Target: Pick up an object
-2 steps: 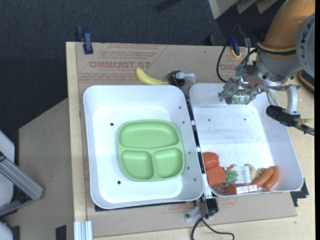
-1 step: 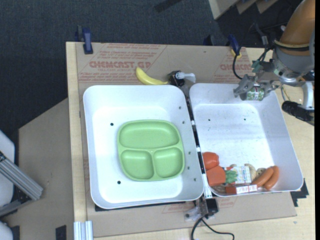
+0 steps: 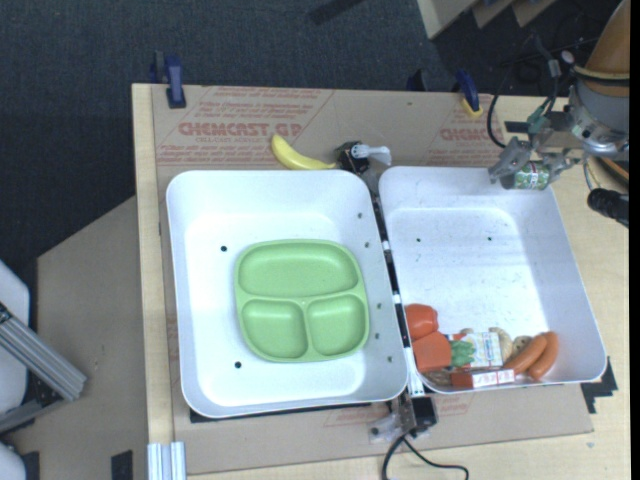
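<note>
My gripper (image 3: 527, 168) hangs over the far right corner of the right bin (image 3: 480, 258). A small green-and-white object (image 3: 535, 178) sits between its fingers, and they are shut on it. At the near end of that bin lie several toy foods: a red pepper (image 3: 421, 319), an orange-red block (image 3: 431, 351), a white packet (image 3: 486, 348) and an orange sausage (image 3: 538, 354). A green divided plate (image 3: 300, 300) rests in the middle of the left bin (image 3: 200, 268).
A yellow banana (image 3: 298, 156) lies on the cardboard bench behind the left bin, next to a small black-and-white fitting (image 3: 360, 154). Blue clamps (image 3: 172, 76) (image 3: 467, 92) stand at the back edge. Cables and the arm's base crowd the far right.
</note>
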